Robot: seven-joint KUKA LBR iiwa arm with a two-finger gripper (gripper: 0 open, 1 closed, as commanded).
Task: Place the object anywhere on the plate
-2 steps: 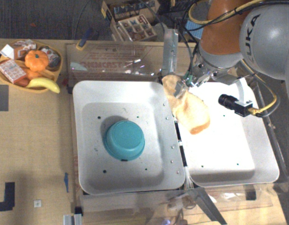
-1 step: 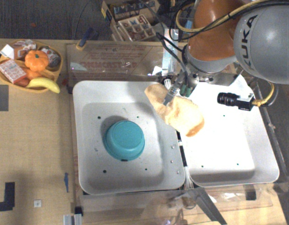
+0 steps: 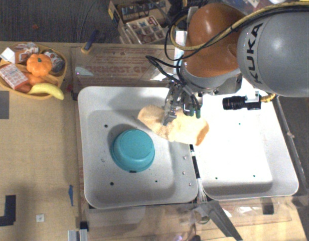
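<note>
Right, the gripper [image 3: 175,113] is down over the upper right part of the left bin [image 3: 94,185], hanging from the grey KUKA arm [image 3: 275,39] that fills the upper right of the frame, orange band and all. Whether it is pinching anything, I cannot tell; the metalwork there is a dark tangle seen from above. Directly beneath and around it lies the tan flat object [image 3: 174,127], something like a slice of bread or a soft pad, straddling the rim between the two bins near the centre of the frame, with its right end poking into the right bin [image 3: 245,159]. The tool overlaps its upper edge, so contact looks likely, but a real grasp is not something this view confirms.

Moving outward, down and to the left, there's a teal round dish [image 3: 133,149], seen bottom-up or dome-like, sitting in the middle of the left bin. That is presumably the plate, or the nearest thing to one. The tan object sits just beside it, apart from it, to its upper right.

Further out, at the upper left of the frame, a basket of toy food [image 3: 29,72] sits on the bench.

So the verdict: placement not yet done. The object needs lifting and carrying down-left onto the teal dish.
</note>
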